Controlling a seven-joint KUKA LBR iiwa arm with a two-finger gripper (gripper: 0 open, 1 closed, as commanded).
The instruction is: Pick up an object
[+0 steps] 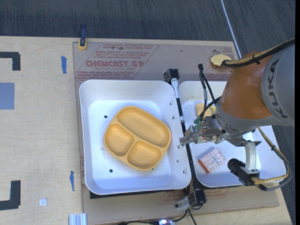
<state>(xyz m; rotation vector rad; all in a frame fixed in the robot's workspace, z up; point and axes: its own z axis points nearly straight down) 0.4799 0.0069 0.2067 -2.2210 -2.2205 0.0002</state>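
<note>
- Left bin: holds one yellow plate with three compartments. It lies flat near the bin's middle and nothing sits in the compartments.
- Right bin: a small red-and-white patterned packet lies flat on the floor at lower centre, clear of the walls.
- Also in the right bin, a yellow item near the upper left. It is mostly covered by cables and the wrist, so its shape is unclear.
- Both bins sit on a printed cardboard sheet on the pale wood worktop.
- A pale yellow blob sits on the cardboard above the right bin, with its right side behind the arm.
- The arm covers most of the right bin's upper and right area, so that floor is hidden.
- The arm comes in from the right of the frame, with the orange band over the right bin and the wrist pointing down and left.
- The gripper is low over the right bin's left edge, just beside the wall shared with the left bin.
- The gripper is up and left of the packet and nothing visible is in it.
- The tip is a tangle of metal and wires, so how wide it stands can't be judged.
</note>
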